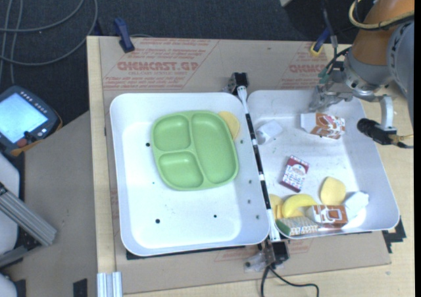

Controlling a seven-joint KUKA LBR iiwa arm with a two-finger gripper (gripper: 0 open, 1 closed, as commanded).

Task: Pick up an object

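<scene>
Lying nearest the camera, at the right bin's (pixel 378 177) front edge, a flat printed packet (pixel 314 218) is resting against a curved yellow toy banana (pixel 296 205), with a crumpled white wrapper (pixel 358 202) and a rounded yellow piece (pixel 332 189) just beside them. Sitting further in, apart from that cluster, a small red-and-white carton (pixel 295 173) is lying flat, its long axis running roughly front to back. In the left bin (pixel 131 157) a smooth green three-compartment plastic tray (pixel 195 149) is covering part of a yellow disc (pixel 230 122) at its far right corner.

Toward the back of the right bin, a glossy white-and-brown sachet (pixel 323 124) is lying crumpled, its long axis running left to right. The gripper (pixel 327 95) is hanging just beyond it, at the bin's far side, so this sachet is judged the nearest candidate: it lies directly on the camera side of the claw, very close. Whether the claw is spread or closed cannot be determined at this slant; nothing is visibly held in it.
</scene>
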